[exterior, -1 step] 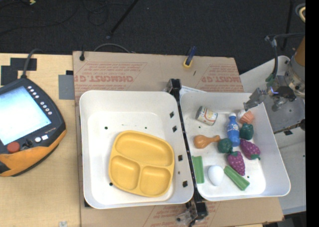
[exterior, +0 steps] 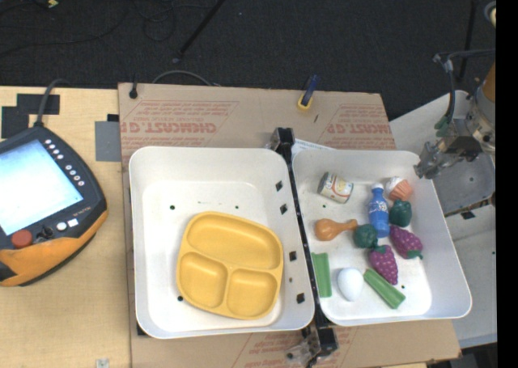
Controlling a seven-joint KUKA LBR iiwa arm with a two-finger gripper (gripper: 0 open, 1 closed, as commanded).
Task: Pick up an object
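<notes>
The right bin [exterior: 453,277] holds several small toys: a small can [exterior: 334,188], a blue bottle [exterior: 378,210], an orange gourd [exterior: 334,229], a white egg [exterior: 350,284], two purple grape bunches [exterior: 384,264], a green pepper [exterior: 400,213] and a green cucumber [exterior: 384,289]. My gripper [exterior: 427,164] hangs just outside that bin's far right corner, above the rim. It is apart from every toy, and the nearest is a peach-coloured piece [exterior: 399,189].
In the left bin [exterior: 162,188] lies a yellow compartment tray [exterior: 231,264]. A green block [exterior: 322,274] rests by the divider between the bins. A teach pendant [exterior: 40,196] sits on the bench at the far left. Cardboard lies under both bins.
</notes>
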